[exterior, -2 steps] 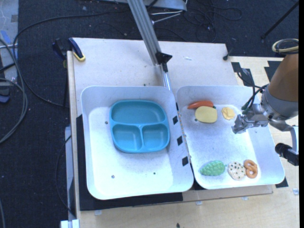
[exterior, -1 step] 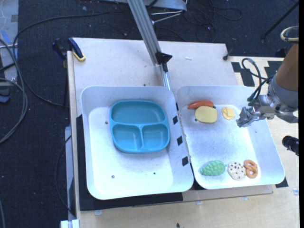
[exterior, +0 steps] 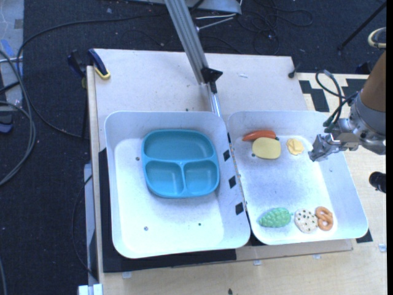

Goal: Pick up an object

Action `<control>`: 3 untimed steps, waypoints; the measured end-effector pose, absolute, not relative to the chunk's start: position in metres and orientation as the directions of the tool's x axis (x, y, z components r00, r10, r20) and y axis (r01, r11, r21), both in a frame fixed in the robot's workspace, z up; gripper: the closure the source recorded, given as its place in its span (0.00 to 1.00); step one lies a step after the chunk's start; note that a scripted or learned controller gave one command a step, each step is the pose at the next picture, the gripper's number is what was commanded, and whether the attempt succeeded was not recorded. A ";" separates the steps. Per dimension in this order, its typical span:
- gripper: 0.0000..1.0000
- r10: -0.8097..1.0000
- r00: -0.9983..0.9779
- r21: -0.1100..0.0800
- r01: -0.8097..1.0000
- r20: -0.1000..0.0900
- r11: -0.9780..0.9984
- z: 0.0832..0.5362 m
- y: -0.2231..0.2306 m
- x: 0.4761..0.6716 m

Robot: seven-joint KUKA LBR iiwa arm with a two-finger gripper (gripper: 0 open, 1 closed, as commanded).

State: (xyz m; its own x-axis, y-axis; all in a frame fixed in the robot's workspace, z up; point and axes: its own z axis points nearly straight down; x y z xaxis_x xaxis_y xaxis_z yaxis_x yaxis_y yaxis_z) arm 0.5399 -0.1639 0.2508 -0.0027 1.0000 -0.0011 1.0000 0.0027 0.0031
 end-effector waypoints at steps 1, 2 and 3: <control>1.00 1.000 -0.007 0.000 1.000 0.001 0.007 0.251 -0.120 0.546; 1.00 1.000 -0.006 -0.001 1.000 0.000 0.006 0.244 -0.059 0.544; 1.00 1.000 -0.006 -0.001 1.000 0.001 0.006 0.239 0.000 0.541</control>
